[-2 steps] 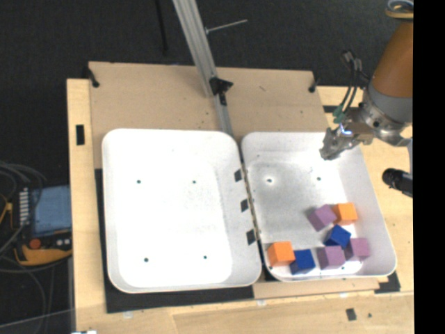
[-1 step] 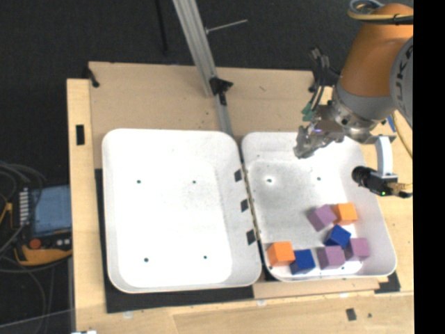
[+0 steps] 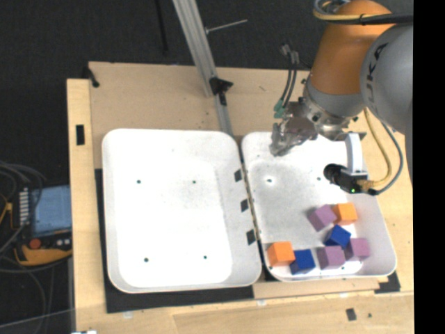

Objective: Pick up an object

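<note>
Camera view: pincer point(image 3: 284, 143) at right bin point(image 3: 278, 186) far-left corner; blocks point(image 3: 323, 218) cluster near-right of it; pincer state unclear.

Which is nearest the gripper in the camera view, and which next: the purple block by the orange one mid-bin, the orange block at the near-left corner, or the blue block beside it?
From the gripper, at the right bin's far end:
1. Purple block, mid-bin, right of centre.
2. Orange block, near-left corner.
3. Blue block, just right of that orange one, against the near rim.
</note>
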Controlling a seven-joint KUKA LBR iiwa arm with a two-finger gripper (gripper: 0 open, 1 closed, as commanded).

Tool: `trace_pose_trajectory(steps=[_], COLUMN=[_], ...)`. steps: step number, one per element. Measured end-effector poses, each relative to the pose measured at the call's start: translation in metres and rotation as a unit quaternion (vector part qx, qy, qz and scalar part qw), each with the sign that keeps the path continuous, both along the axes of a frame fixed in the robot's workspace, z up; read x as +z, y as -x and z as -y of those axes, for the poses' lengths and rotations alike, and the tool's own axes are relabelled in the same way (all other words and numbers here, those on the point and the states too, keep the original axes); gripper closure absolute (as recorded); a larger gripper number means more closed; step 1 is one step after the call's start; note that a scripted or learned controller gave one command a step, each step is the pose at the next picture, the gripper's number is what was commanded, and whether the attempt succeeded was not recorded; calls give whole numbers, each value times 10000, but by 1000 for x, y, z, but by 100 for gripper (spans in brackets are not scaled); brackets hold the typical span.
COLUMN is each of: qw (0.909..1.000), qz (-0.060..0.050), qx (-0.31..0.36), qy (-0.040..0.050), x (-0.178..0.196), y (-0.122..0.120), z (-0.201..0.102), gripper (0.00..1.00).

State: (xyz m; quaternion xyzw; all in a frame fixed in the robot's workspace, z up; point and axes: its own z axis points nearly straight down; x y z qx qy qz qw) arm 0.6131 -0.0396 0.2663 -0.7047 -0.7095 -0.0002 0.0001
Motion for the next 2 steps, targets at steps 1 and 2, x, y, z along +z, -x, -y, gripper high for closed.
trace_pose_trajectory(steps=[1,2], qw=[10000,10000], qz=[-9,-12], qx=[0,1], qy=[-5,-4], x=[1,0], y=[3,14], z=[-45,-93], gripper=[100,100])
